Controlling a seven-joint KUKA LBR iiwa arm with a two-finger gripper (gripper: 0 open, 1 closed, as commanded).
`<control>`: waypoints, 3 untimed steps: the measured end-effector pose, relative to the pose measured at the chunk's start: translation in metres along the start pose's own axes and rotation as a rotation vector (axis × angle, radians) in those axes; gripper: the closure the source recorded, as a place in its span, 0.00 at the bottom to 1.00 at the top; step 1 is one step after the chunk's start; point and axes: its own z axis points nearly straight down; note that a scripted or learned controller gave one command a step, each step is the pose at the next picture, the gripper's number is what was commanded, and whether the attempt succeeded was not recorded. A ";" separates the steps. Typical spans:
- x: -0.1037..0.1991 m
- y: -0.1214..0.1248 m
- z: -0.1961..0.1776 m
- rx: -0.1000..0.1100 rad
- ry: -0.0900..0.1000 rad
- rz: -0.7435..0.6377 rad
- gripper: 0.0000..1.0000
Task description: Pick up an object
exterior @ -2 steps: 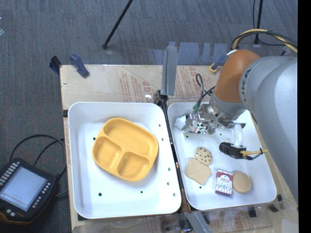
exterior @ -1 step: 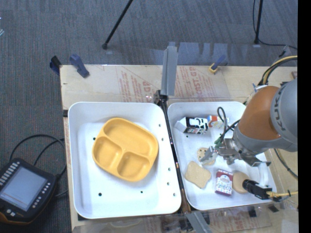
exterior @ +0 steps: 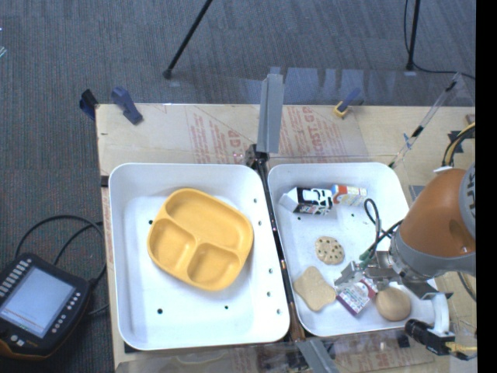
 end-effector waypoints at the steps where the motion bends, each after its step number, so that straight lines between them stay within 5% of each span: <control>1: 0.000 0.000 -0.008 0.002 0.002 0.005 1.00; 2: 0.070 0.075 -0.044 0.000 -0.002 0.050 1.00; 3: 0.069 0.075 -0.044 0.000 -0.002 0.050 0.00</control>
